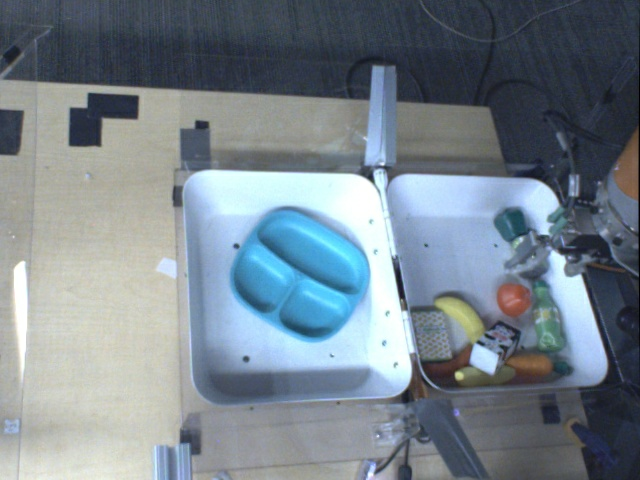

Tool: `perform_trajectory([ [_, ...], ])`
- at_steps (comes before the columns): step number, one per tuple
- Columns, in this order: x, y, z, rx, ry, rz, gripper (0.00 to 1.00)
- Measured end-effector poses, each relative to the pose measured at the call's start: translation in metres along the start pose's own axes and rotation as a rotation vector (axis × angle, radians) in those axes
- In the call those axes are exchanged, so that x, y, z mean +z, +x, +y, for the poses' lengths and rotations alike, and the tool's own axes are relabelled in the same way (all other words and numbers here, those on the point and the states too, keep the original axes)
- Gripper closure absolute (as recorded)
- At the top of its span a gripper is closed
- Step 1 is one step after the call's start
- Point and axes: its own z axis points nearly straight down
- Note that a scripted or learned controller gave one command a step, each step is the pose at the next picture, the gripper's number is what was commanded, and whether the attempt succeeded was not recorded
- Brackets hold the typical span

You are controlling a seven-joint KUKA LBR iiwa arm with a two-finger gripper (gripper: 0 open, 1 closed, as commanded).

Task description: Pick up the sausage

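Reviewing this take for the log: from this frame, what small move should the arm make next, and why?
Probably shift the gripper toward the near edge of the right bin. It hangs over the bin's far right side, while the sausage seems to lie low in the near pile beside the banana.

Two bins sit side by side on the bench [90, 298]. The left bin [210, 368] holds a divided tray [300, 273] near its middle. In the right bin [440, 228], the gripper [540, 248] hangs over the right side, a cup [511, 222] just behind it and a tomato [514, 298] just before it. A bottle [546, 320] lies right of the tomato. A banana [460, 315], a grater [430, 333], a small box [495, 348], a carrot [532, 365] and the sausage [455, 359] crowd the near edge.
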Motion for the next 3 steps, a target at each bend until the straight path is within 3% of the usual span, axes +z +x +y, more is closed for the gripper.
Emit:
perform_trajectory([
  [1, 0.144, -0.006, -0.005, 0.429, 0.003, 0.001, 0.0],
  [2, 0.084, -0.038, -0.003, 0.261, -0.001, 0.0, 0.0],
  [3, 0.177, -0.044, 0.008, 0.391, -0.019, 0.008, 0.0],
])
